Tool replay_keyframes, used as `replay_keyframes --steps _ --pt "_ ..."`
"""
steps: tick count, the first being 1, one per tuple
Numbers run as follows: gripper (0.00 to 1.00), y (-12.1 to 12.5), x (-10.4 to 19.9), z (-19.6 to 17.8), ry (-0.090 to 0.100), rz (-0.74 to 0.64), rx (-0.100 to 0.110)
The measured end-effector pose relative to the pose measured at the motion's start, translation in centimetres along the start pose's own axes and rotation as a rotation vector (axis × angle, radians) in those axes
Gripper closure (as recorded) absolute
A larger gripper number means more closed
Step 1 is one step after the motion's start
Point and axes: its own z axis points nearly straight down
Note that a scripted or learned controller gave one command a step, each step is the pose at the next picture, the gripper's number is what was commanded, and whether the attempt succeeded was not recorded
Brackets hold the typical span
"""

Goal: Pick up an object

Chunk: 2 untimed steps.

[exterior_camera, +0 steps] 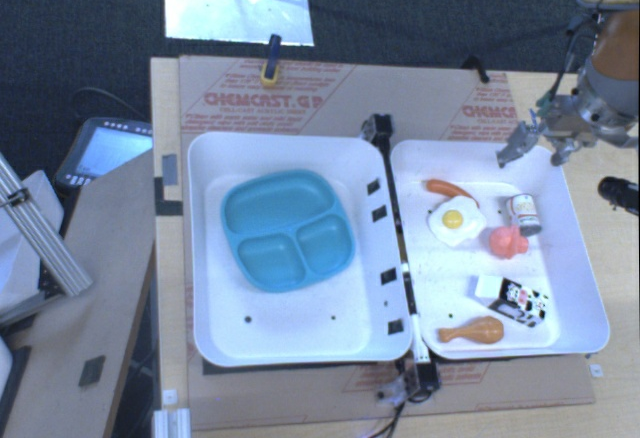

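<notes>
On the bench's left side, the left bin (215,326) carries a blue divided tray (288,228) lying flat near its middle. That tray is not your target, so look past the black divider (392,226) to the right bin (575,326), where the small things lie scattered. Nearest the divider are an orange sausage (448,188) and, just below it, a toy fried egg (455,221). Further right stands a small can (522,213) with a pink lump (508,242) just beside it. Toward the front edge lie a white block (487,287), a black-and-white patterned piece (524,302) touching it, and a tan drumstick (472,331).

The gripper (535,144) hangs above the bin's back rim, at the far right corner, with its two fingers spread apart and nothing between them (no contact with any item is visible). Every object lies forward of it, toward the camera.

Your step in hand looks like the approach. Pick one item with clear space round it. The can is the closest, just forward of the fingers, but the pink lump crowds one side, so line the fingers up across the can's free sides before descending. The egg is flat and would likely slip. Come straight down, close only once the fingers bracket the item, and then lift slowly.
</notes>
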Motion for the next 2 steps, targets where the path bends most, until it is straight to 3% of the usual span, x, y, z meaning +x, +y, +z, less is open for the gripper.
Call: replay_keyframes --steps 1,2 --pt "0.0 0.2 0.1 -0.8 -0.002 -0.003 -0.013" --pt "0.0 0.8 0.6 3.5 -0.002 -0.006 -0.011"
